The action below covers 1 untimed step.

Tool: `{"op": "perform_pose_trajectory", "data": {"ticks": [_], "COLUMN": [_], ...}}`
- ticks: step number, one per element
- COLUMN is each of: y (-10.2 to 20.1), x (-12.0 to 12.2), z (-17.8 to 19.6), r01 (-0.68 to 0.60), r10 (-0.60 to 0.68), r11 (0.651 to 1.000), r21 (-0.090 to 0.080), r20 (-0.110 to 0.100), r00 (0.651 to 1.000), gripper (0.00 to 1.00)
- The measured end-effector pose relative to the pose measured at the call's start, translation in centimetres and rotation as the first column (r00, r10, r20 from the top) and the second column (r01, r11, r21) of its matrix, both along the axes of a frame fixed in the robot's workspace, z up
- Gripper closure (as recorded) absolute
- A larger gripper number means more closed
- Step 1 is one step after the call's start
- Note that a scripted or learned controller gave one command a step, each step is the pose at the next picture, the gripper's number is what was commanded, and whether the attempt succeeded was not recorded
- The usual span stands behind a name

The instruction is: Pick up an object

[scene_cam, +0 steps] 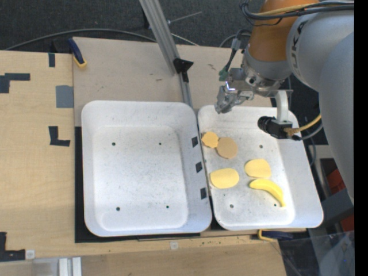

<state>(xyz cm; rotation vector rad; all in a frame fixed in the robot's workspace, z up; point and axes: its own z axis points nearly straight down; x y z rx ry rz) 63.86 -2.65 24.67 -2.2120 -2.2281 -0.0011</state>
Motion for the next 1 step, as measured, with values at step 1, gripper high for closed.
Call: {"op": "perform_pose_trajectory", "data": {"ticks": [1], "y": [5.4], "x": [1.23], "z": [-1.66], "r01": [0.001], "r10": [-0.001], "r11": [1.0], "r21": [-0.001], "r20": [-0.001], "r00": [1.0], "gripper": [1.0]}}
